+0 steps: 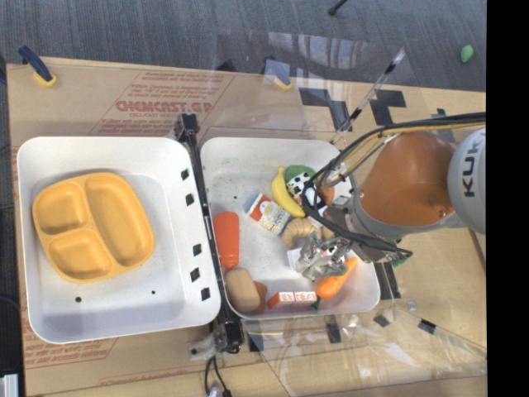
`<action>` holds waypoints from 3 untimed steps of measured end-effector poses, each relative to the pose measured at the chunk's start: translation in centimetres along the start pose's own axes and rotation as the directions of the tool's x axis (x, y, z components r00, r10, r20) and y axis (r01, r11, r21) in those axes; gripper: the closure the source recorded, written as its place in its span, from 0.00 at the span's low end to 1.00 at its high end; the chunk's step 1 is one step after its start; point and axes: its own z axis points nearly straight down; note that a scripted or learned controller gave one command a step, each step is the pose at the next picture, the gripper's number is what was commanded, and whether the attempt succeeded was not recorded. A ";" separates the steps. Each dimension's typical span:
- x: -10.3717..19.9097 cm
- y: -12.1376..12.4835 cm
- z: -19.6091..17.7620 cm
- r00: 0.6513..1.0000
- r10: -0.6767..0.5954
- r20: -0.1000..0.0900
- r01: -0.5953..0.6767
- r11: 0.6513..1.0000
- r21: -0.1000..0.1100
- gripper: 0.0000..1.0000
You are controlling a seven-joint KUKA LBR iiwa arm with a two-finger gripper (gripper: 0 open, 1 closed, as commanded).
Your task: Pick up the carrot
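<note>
The carrot (334,285), orange and tapered, lies near the front right corner of the right bin (248,151), its thin end pointing up and right. My gripper (321,259) hangs low over the bin just left of and above the carrot, close to its thin end. The grey wrist and orange band (405,184) cover the bin's right side. Nothing shows clearly between the gripper's metal parts.
In the right bin are an orange-red cylinder (226,240), a potato (241,289), a small carton (269,213), a banana (287,193), a beige lump (298,233) and a labelled pack (293,298). The left bin (50,321) holds a yellow divided tray (92,226).
</note>
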 end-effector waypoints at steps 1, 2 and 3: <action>0.0 0.0 0.0 1.000 -0.001 0.000 0.001 1.000 0.000 0.00; -1.5 -1.5 2.8 0.981 -0.196 0.002 0.196 0.981 0.003 0.00; -1.8 -1.2 1.8 0.979 -0.204 0.007 0.204 0.979 0.000 1.00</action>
